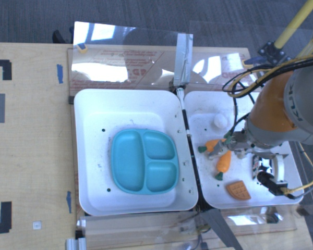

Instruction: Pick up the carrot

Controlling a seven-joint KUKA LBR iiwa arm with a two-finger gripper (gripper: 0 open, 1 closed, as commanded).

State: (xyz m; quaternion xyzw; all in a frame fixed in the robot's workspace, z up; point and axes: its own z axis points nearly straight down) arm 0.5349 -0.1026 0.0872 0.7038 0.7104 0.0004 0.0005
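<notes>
Carrot first: we see two small orange plastic carrots with green tops in the right white bin (281, 199). One lies near the bin's middle (224, 162), slanted with its green end toward the near side. The other (212, 146) lies just beside it, to the left and a little farther off. The tool (235, 142), at the end of our grey arm with the orange band (274, 111), sits low over the two, at the upper end of the middle carrot. We cannot tell how the tool is set, nor whether anything is in it.

We judge that we are at the approach or grasp step, with no lift yet. Next we need to centre on one carrot and avoid nudging its neighbour.

A tan waffle-like toy (238, 190) lies nearer, and a small white round piece (219, 121) farther. The left white bin (88, 139) holds a teal divided plate (144, 160).
</notes>
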